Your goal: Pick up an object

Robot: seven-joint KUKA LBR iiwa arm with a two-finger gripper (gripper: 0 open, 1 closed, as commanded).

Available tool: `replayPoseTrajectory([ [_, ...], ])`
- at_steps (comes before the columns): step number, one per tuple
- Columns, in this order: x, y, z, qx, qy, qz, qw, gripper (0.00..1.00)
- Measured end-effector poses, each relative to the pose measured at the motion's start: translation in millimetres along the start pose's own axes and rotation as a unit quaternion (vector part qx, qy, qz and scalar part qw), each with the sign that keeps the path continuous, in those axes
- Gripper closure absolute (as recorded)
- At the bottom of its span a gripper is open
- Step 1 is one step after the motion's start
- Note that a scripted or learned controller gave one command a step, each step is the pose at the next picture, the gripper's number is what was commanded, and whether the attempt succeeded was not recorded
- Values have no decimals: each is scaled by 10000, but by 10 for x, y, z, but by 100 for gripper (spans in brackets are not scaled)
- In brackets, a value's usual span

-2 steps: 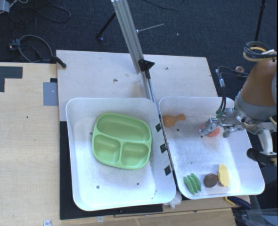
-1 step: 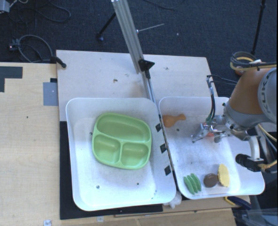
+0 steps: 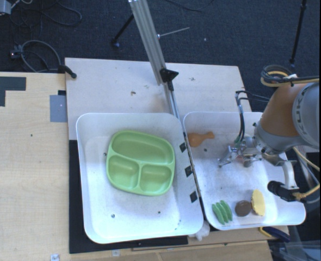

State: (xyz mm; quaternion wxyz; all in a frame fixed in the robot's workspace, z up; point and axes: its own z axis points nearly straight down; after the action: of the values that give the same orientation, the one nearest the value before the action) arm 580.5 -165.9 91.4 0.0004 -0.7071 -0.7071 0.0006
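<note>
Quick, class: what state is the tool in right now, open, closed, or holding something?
Tool: over the right bin; open or closed cannot be told, and nothing is visibly held.

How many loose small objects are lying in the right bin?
4: an orange drumstick-shaped piece near the top left corner, and along the bottom edge a green ribbed piece, a brown round piece and a yellow oval piece. The arm may hide more.

Pale bench point(image 3: 117, 86); 2 shallow white bins point(image 3: 90, 173) side by side
</note>
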Motion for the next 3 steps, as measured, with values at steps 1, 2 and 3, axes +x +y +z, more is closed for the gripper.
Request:
replayPoseTrajectory([
  [1, -6, -5, -101, 4, 6, 15, 10000, 100],
  [2, -31, -51, -538, -15, -2, 21, 10000, 100],
  [3, 5, -43, -970, -18, -1, -8, 10000, 100],
])
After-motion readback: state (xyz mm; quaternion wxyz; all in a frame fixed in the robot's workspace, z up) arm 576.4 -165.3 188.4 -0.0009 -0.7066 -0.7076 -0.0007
